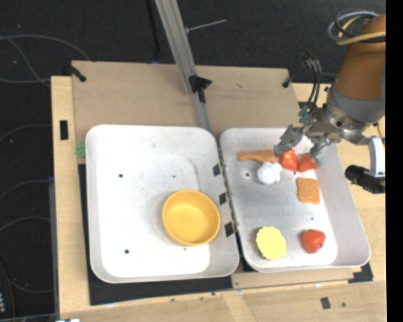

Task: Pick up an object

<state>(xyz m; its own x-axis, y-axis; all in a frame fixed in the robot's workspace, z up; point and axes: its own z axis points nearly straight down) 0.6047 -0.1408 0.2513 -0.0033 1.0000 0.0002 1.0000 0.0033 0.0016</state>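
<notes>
With its open fingers straddling a red piece at the far side of the right bin, the gripper may nudge the touching white lump or carrot and lose its hold.

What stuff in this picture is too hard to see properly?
- Red pieces: partly covered by the tool, so their shape and number are unclear.
- Whether the tool is touching them: the slanted overhead view can't settle it.
- Arm: cut off by the right edge.
- White object: too small and blurry to identify.
</notes>
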